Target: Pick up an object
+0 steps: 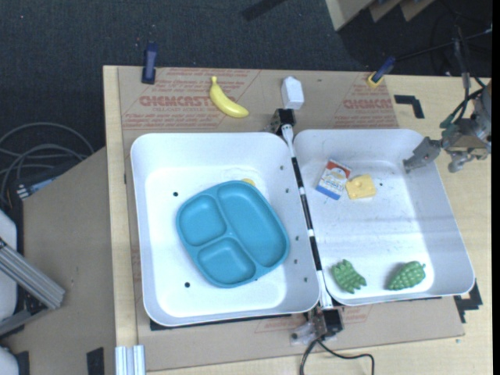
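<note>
While my claw (426, 153) hangs at the right bin's (437, 225) far right rim, I cannot tell how it is set — it shows as a grey blur. Below it on the smooth white floor lie a small flat carton (332, 180) touching a rounded yellow lump (360, 187), and near the front two knobbly green pieces (348, 276) (407, 275). A glossy blue three-part tray (230, 233) fills the left bin (156, 209); a banana (226, 101) rests on cardboard behind.
</note>
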`<state>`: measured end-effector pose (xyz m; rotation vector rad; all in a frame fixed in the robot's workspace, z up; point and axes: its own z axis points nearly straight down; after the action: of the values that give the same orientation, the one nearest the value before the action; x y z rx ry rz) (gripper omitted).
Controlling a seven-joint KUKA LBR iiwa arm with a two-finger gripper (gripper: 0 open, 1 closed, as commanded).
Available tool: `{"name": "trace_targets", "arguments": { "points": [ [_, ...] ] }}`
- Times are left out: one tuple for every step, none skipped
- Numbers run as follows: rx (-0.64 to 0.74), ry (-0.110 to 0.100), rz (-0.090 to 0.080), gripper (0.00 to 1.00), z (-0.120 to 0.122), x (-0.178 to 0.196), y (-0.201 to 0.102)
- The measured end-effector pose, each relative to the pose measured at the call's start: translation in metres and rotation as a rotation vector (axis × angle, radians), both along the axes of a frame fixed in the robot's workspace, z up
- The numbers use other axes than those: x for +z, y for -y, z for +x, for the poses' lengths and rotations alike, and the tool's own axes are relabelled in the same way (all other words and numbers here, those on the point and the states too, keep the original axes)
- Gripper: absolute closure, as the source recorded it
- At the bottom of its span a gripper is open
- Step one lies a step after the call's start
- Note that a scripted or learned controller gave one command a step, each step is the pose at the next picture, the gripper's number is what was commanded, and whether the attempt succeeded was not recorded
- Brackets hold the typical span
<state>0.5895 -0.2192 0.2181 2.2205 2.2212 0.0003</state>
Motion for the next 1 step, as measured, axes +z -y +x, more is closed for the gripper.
{"name": "trace_targets", "arguments": {
  "points": [
    [0.001,-0.004,0.003,0.00,0.0206,-0.0805,-0.0437]
  ]
}}
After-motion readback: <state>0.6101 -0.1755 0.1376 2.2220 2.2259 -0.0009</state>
